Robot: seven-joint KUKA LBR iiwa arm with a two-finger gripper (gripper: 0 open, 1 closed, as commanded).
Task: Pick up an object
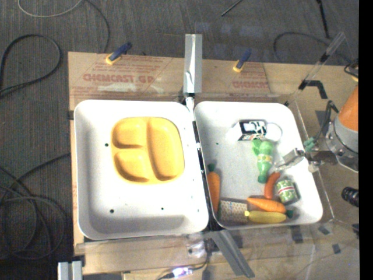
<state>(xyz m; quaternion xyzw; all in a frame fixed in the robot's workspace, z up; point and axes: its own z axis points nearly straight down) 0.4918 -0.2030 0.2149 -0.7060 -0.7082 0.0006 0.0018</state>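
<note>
While the gripper [289, 158], its opening impossible to tell, hovers near the green bottle [263, 156], descend squarely over one isolated item.

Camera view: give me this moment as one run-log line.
arm: at right bin's right rim | pincer: over small green plastic bottle, nothing seen held | left bin: yellow divided plastic tray | pick: not done

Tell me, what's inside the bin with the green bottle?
The right bin holds a green bottle, carrots, a yellow banana, a small can and a black-and-white packet. Anything beneath them is covered.
</note>
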